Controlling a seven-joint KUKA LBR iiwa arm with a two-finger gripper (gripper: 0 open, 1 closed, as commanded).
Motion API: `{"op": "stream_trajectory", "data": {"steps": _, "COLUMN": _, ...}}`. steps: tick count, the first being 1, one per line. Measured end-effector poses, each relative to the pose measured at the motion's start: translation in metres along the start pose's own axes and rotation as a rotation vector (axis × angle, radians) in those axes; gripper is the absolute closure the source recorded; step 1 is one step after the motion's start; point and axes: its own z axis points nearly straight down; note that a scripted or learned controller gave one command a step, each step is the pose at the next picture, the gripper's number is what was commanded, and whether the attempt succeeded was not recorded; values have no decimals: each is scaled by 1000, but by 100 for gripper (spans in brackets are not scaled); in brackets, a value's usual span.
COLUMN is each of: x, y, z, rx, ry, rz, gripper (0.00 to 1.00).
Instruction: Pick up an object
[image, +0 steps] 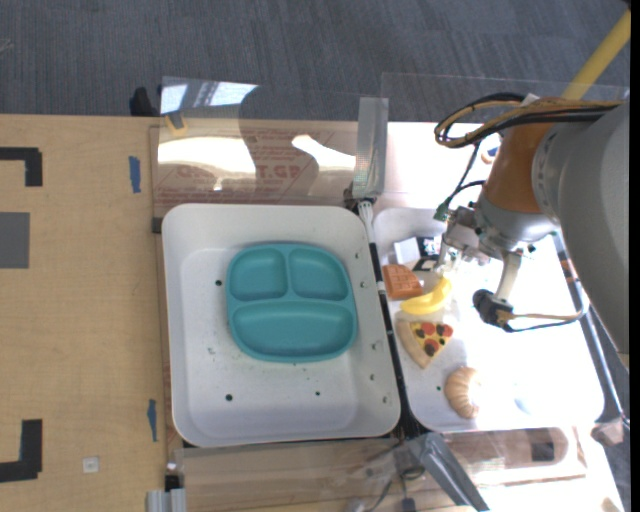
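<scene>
The end effector (447, 258) hangs low over the right bin (540, 400), near its left wall, and I cannot tell if it is spread or pressed together, because it is small and partly lost in the bright white. Right under it lies a yellow banana (433, 294), and it looks like a toy. It touches an orange block (401, 281) on its left. Just below them is a pizza slice (425, 339) with little dots on top, and further down, apart from the rest, sits a tan croissant (462, 390). These all look like play food, so I think they are light, hard and a bit slippery, and not easy to break. The banana seems the nearest thing to grab. Its middle is the best place to pinch, across the thin way, because the curved ends could slide out. The left bin (190, 400) holds a teal plate (291, 301) with three parts. Behind that bin, on the counter (70, 300), a cardboard piece (250, 175) has red writing, but it is too blurry to read.
</scene>
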Motion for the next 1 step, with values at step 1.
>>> {"op": "stream_trajectory", "data": {"steps": 1, "x": -31, "y": -57, "z": 9, "rx": -2, "ry": -1, "rz": 141, "gripper": 100}}
